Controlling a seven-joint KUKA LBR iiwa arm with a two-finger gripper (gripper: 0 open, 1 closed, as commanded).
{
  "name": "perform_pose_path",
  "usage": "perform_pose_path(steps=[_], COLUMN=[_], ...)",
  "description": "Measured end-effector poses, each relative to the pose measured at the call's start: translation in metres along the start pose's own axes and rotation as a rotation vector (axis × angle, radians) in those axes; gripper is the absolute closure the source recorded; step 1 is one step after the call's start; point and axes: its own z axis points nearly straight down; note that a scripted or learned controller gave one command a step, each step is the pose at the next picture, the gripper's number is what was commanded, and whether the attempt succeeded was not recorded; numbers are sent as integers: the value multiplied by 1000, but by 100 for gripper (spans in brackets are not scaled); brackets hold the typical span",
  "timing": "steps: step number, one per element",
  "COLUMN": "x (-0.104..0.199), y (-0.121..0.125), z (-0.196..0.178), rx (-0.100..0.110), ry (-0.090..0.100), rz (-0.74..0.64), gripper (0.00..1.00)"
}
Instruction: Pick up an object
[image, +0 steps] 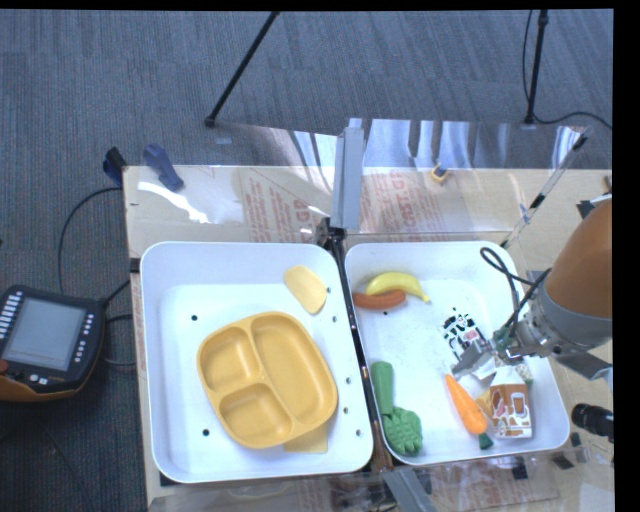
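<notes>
gripper (480, 358): down inside the right bin (430, 262), right half, between the cow toy and the carton; can't tell if it's open, closed or gripping, metal bits blur together
cow toy (459, 329): small black-and-white piece just up-left of the gripper, touching or nearly so; shape hard to make out
carton (510, 410): orange-and-white box, lying flat at the bin's lower right, just below the gripper; print on it too small to read
carrot (465, 403): orange, slanted, just left of the carton, green end toward the front rim
green toy (396, 412): long stalk plus leafy lump, along the bin's left wall, front half
banana (397, 285): yellow, back of the right bin, lying on a red-orange sausage (379, 299)
arm (585, 275): comes in from the right, orange band cut off by the frame; black cable loops over the bin's back right corner
left bin (165, 300): yellow three-compartment tray (265, 378) in the middle, covering a pale yellow flat piece at its front edge; pale yellow block (306, 289) at back right
cardboard (270, 205): behind the bins, red lettering, upside-down and under glare, unreadable
pendant (45, 340): on the floor, far left, screen lit, partly cut off
</notes>
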Motion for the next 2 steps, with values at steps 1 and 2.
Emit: perform_pose_path(steps=[1, 2], x=[0, 27], y=[3, -15], z=[-41, 84], rx=[4, 9], ry=[2, 6], rz=[88, -88], gripper=[0, 0])
